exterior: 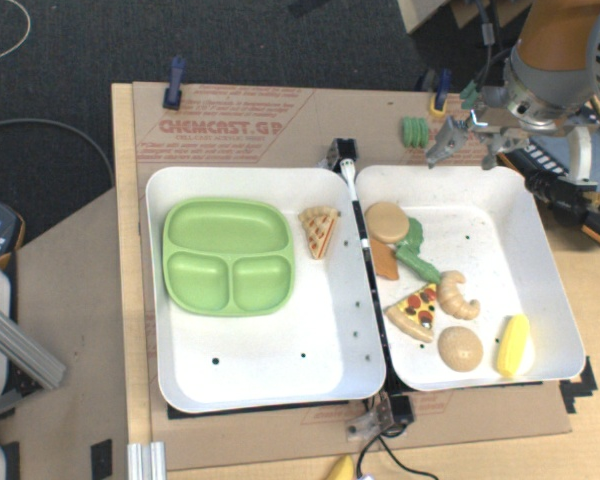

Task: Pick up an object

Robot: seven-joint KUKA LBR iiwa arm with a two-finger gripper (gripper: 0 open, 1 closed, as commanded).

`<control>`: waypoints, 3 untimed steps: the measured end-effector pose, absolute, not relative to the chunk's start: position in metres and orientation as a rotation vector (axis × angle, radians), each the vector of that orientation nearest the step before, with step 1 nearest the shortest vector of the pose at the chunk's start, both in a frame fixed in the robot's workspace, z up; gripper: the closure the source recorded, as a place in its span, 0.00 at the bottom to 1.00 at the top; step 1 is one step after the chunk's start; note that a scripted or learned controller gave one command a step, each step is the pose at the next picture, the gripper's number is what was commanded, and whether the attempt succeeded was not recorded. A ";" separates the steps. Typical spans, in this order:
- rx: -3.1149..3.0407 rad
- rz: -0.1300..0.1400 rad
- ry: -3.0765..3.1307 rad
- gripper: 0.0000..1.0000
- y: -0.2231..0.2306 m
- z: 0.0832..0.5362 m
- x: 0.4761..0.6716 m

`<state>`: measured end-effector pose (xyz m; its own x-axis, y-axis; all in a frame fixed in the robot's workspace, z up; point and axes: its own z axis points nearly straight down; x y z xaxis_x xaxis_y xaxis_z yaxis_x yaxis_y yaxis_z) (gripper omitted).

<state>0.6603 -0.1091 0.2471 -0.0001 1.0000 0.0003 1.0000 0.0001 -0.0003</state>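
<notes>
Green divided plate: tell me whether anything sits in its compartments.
Empty. All three compartments of the green divided plate show bare green; the waffle slice lies beside it on the left bin floor.

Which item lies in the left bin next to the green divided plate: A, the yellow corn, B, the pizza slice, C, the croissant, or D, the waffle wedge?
D: the waffle wedge lies just right of the green plate in the left bin.

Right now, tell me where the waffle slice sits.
The waffle slice lies in the left bin, near its upper right corner, just right of the green divided plate.
</notes>
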 end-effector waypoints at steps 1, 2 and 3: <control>-2.219 -0.012 -2.233 0.00 -0.055 0.321 0.648; -2.219 -0.018 -2.237 0.00 0.000 0.413 0.668; -2.213 -0.021 -2.239 0.00 0.097 0.502 0.666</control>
